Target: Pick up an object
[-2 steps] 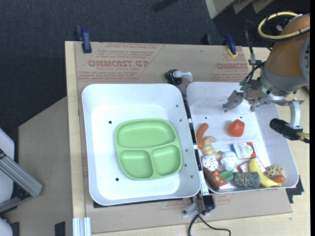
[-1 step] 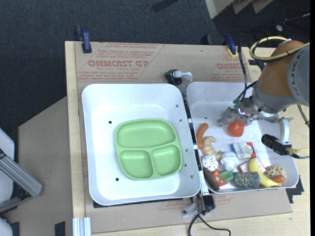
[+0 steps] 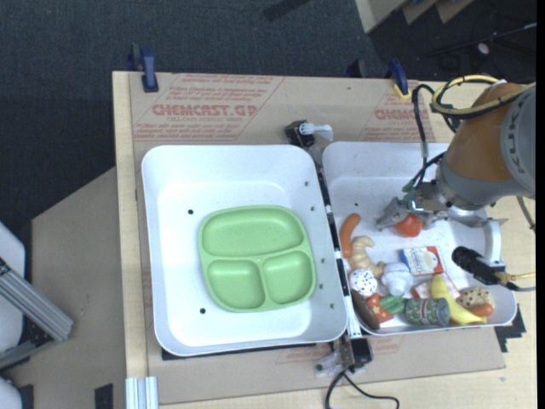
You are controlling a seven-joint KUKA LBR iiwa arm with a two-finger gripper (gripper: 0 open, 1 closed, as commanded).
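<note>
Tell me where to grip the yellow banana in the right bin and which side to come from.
Probably the banana is best gripped across its curved middle, coming straight down from above. It lies flat along the near wall of the right bin, with a can crowding its left end, so a side approach looks blocked.

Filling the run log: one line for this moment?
arm: over right bin | pincer: at red object, grasp unclear | green tray: left bin
</note>
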